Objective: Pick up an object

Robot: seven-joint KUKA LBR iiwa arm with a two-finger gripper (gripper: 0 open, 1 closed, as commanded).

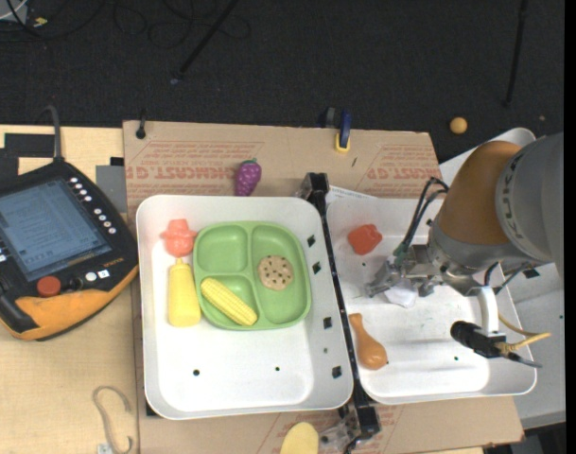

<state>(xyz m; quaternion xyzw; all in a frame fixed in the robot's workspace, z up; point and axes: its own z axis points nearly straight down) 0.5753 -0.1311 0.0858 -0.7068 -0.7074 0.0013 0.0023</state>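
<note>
In the right bin [429, 372], my gripper [397, 280] hangs low over the floor near the middle. A small white crumpled thing [399, 297] lies right under its tip, and whether it is gripped is unclear. A red-orange pepper [364, 239] rests to the gripper's upper left, a short gap away. A tan chicken drumstick [368, 344] lies near the bin's front left. The left bin [231, 376] holds a green divided plate [222, 250] with a cookie [275, 271] and a corn cob [229, 301], plus a yellow bottle [182, 294] and a pink toy [178, 238].
A purple grape bunch [248, 176] sits on the cardboard behind the left bin. A yellow item [300, 438] lies at the front edge between the bins. A teach pendant [51, 244] occupies the bench at left. A clamp [343, 136] holds the cardboard's back edge.
</note>
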